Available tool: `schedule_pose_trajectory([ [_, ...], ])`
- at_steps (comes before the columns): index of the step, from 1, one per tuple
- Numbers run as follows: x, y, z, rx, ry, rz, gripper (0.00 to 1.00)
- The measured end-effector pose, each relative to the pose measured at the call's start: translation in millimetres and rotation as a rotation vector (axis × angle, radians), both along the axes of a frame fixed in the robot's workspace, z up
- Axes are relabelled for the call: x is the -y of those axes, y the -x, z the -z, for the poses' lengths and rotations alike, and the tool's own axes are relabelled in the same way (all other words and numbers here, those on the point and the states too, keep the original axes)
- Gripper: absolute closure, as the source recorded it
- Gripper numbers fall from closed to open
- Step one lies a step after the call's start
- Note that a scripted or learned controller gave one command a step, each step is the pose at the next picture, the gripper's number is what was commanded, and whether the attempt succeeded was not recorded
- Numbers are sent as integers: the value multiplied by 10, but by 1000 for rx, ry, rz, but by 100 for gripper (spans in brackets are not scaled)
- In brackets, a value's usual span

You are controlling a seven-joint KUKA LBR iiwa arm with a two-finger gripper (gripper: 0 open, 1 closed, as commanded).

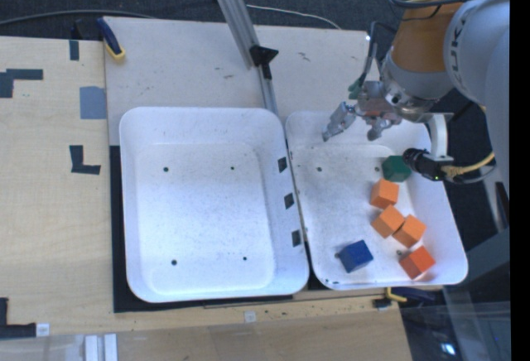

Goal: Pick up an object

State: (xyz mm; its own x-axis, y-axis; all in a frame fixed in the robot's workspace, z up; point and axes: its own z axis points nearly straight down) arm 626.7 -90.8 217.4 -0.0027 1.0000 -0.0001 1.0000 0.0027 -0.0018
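Arm over the far end of the right bin, nothing between its fingers.

The gripper [356,126] hangs above the upper edge of the right bin [331,185], fingers spread apart and gripping nothing; below it lie a green piece [396,168], four orange blocks [384,193] [386,221] [409,230] [417,261] strung toward the near corner, and a blue block [355,255]; the left bin [199,202] sits beside it.

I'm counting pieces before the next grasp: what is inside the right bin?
The right bin holds four orange blocks, a blue block and a green piece. The arm covers its far right corner.
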Motion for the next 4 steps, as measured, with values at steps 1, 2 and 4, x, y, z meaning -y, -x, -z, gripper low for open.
schedule_pose_trajectory([
  [1,494,-126,821,-7,2,5,0],
  [2,905,570,1178,-7,1,8,0],
  [4,608,963,1118,0,0,1,100],
])
